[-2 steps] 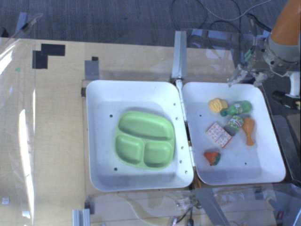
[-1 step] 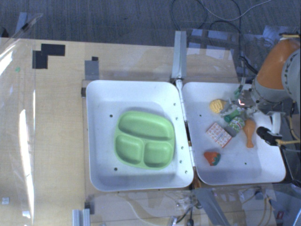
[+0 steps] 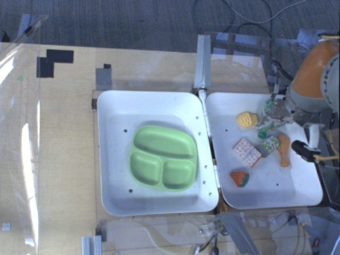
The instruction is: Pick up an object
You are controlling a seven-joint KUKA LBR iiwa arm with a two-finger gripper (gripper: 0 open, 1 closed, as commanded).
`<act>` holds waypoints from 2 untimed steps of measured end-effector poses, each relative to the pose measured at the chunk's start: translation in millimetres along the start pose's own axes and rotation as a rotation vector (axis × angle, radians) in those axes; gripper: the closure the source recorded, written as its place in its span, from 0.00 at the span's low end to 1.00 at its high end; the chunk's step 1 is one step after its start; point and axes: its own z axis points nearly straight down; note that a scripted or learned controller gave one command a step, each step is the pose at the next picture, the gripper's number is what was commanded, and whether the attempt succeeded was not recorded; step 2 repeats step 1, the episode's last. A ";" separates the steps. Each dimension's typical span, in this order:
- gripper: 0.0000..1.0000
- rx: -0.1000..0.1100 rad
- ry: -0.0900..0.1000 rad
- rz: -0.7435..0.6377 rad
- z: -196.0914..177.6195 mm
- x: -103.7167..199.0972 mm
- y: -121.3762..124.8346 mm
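Several small items lie in the right bin (image 3: pixel 297 195): a yellow corn-like piece (image 3: pixel 245 120), a patterned square box (image 3: pixel 247 152), a red strawberry-like toy (image 3: pixel 239 178), an orange carrot (image 3: pixel 285 150) and a small green piece (image 3: pixel 269 143). My gripper (image 3: pixel 270 120) hangs low over the bin's far right part, just right of the yellow piece and above the green piece and carrot. Its tip is a tangle of metal from this angle. Nothing is clearly held in it.
The left bin (image 3: pixel 111 142) holds a green divided plate (image 3: pixel 163 157). A metal divider (image 3: pixel 202 62) runs between the bins at the back. The arm's orange band (image 3: pixel 313 73) and a black-and-white fitting (image 3: pixel 307 145) overhang the right bin's right edge.
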 end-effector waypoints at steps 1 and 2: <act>1.00 0.001 0.000 -0.051 -121.6 51.8 -15.5; 1.00 0.001 0.000 -0.051 -121.6 51.8 -15.5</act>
